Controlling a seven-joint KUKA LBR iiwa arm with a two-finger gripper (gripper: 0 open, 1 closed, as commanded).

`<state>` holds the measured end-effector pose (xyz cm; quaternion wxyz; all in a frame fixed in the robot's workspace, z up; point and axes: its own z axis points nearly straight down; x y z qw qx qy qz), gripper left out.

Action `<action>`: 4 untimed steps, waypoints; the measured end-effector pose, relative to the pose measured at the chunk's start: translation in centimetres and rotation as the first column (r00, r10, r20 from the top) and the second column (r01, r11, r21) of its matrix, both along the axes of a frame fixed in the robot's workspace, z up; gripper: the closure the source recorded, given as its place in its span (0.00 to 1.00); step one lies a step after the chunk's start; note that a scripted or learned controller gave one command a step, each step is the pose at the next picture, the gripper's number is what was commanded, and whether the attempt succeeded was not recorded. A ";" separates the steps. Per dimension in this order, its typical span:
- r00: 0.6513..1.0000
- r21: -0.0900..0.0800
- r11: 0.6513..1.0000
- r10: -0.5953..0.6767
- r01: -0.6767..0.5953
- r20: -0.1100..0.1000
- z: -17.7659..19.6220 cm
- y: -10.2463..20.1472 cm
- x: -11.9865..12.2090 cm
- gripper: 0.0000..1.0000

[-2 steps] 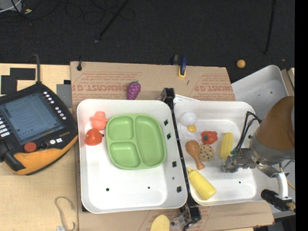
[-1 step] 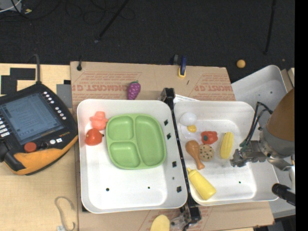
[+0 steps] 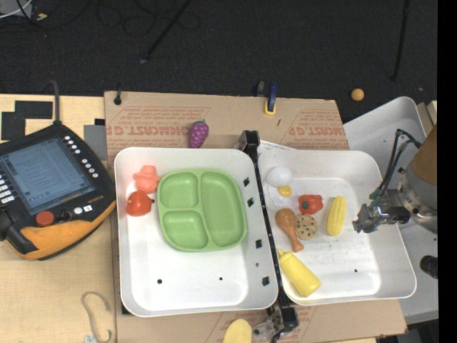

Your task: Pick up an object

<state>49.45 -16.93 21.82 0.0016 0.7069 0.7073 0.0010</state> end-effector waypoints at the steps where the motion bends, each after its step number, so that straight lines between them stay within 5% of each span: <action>1: 1.000 0.001 1.000 0.000 0.000 -0.004 1.0 -0.1 0.0 1.00; 2: 1.000 0.003 1.000 0.004 -0.004 -0.004 0.5 4.6 3.6 1.00; 4: 1.000 0.002 1.000 0.001 -0.001 -0.006 0.6 12.2 6.3 1.00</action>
